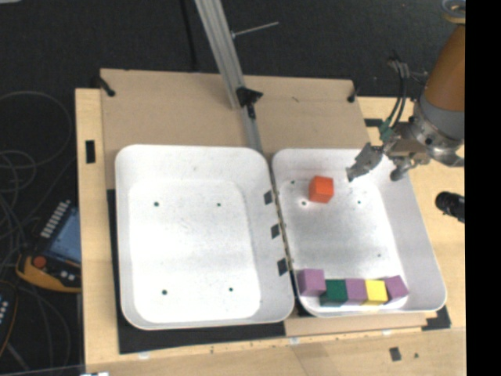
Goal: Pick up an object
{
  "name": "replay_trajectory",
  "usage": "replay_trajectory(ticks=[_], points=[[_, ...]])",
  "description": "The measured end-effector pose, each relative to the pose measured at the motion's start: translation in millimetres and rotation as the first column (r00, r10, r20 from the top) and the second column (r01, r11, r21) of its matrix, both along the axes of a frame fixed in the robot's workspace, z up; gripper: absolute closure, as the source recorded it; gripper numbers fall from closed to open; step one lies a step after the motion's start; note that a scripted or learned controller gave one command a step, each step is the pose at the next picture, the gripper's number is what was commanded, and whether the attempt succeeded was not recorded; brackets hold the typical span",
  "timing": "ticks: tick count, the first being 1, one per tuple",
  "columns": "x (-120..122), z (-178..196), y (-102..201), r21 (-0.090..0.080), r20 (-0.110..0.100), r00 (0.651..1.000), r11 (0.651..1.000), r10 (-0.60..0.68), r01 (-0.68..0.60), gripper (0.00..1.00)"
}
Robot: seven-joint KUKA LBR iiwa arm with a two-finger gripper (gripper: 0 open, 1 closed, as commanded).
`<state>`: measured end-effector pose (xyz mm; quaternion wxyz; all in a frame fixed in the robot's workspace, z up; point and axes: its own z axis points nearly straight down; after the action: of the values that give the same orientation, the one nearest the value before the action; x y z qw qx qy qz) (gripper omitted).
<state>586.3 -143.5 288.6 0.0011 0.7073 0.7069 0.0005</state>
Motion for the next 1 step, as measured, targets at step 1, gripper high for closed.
replay_trajectory(ticks=[1], points=[[58.8,-126.1,2.3,0.000,-0.007,1.000,1.000,0.004,-0.004,0.00]])
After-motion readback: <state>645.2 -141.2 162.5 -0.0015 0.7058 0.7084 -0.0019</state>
